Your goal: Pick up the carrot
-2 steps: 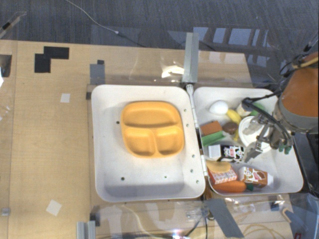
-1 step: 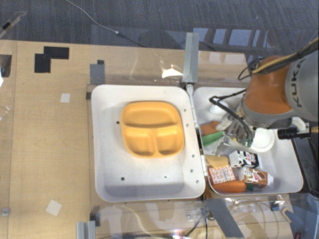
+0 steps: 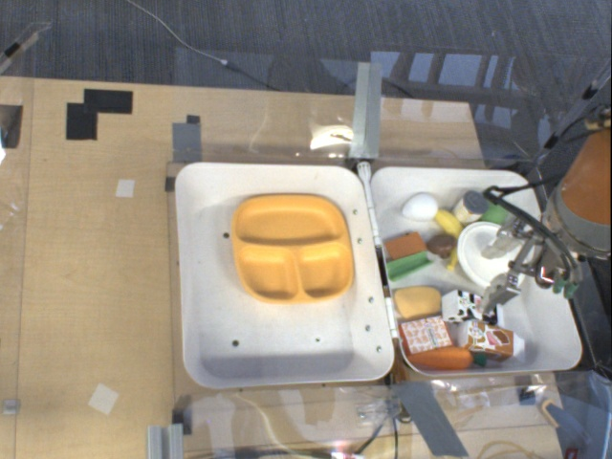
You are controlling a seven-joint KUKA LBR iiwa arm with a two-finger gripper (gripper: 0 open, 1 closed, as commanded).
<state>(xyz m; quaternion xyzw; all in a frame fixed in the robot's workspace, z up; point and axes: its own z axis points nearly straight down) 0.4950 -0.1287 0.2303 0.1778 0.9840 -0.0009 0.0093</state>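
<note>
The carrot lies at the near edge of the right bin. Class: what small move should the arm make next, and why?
Probably shift the gripper toward the near edge and a little left, until it is over the carrot. The gripper sits above the clutter farther back, holding nothing visible.

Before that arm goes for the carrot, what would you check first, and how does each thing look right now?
1. Carrot in view: ok, at the right bin's near edge.
2. Carrot free on top: ok, nothing lies over it.
3. Room around it: not ok, a patterned packet and a small carton crowd it.
4. Tool over the carrot: not ok, it hangs further right, above the carton.
5. Tool holding nothing: cannot tell.
6. Left bin's yellow tray out of the way: ok.
</note>
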